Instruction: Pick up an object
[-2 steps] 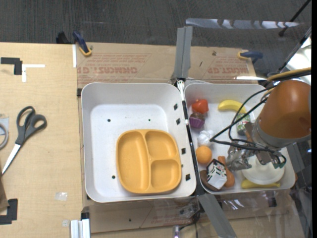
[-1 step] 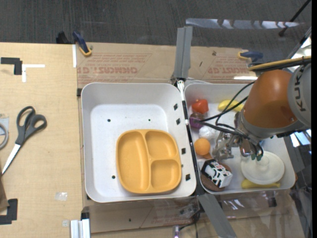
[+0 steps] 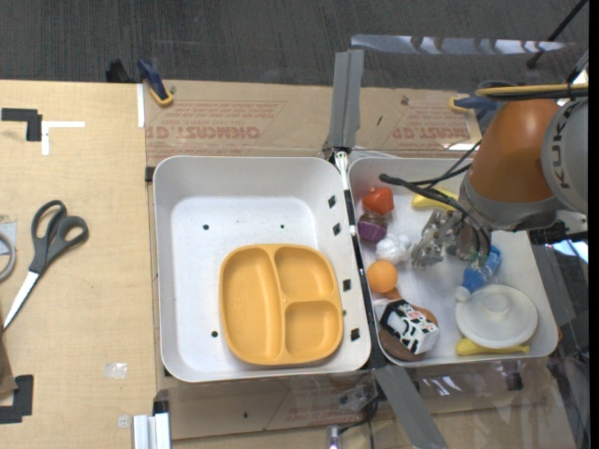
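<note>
The right bin (image 3: 546, 279) holds several small objects: a red piece (image 3: 378, 200), a purple piece (image 3: 372, 227), a white crumpled lump (image 3: 394, 247), an orange ball (image 3: 382, 276), a black-and-white toy (image 3: 412, 326) on a brown disc, a white round lid (image 3: 497, 313), a yellow piece (image 3: 491, 347) and a blue-and-white item (image 3: 479, 274). My gripper (image 3: 438, 239) reaches down into the middle of this bin, just right of the white lump and left of the blue item. The arm's orange band (image 3: 518, 152) sits above it. I see nothing between the fingers.
The left bin (image 3: 178, 251) holds a yellow divided plate (image 3: 281, 302). Scissors (image 3: 42, 246) lie on the wooden bench at the far left. Cardboard (image 3: 243, 120) lines the back behind both bins. A grey divider post (image 3: 344, 101) stands between the bins.
</note>
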`<action>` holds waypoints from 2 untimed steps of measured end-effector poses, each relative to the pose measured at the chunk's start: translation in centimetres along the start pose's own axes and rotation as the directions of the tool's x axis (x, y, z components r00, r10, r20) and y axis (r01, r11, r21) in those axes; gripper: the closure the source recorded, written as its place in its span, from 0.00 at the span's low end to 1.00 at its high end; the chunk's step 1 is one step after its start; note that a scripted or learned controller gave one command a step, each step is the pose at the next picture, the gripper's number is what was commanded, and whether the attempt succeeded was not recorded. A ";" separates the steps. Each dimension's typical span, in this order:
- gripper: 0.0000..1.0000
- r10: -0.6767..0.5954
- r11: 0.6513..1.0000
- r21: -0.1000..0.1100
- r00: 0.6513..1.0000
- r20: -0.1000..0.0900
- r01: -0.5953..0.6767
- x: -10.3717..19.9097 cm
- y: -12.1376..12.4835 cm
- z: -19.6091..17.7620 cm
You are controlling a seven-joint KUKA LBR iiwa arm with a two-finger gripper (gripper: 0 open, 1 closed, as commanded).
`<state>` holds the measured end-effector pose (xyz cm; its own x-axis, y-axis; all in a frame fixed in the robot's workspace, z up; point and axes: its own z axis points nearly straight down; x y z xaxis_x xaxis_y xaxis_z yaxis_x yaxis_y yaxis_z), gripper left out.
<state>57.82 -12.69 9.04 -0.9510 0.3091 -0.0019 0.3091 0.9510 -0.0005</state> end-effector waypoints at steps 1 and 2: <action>1.00 -0.059 0.998 0.000 0.998 0.000 0.059 -1.2 -4.8 -20.4; 1.00 -0.180 0.984 -0.001 0.984 -0.002 0.180 0.9 -4.9 0.0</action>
<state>55.47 -17.03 9.03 -0.9911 0.1329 -0.0002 0.1329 0.9911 0.0004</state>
